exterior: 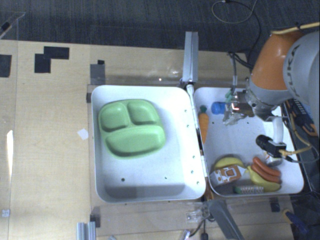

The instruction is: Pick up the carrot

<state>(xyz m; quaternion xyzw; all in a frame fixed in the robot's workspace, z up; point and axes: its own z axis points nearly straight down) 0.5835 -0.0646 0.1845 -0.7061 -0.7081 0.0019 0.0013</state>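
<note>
Carrot (203,125) lies lengthwise against the right bin's (295,186) left wall, looks light, rigid, smooth plastic, so you'd pinch across its thick middle; end effector (234,111) hovers nearby, opening can't tell, holding nothing visible.

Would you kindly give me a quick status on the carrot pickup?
Hand over the right bin, near its far edge. Carrot lies against that bin's left wall, not held. Blue object sits between hand and carrot.
</note>
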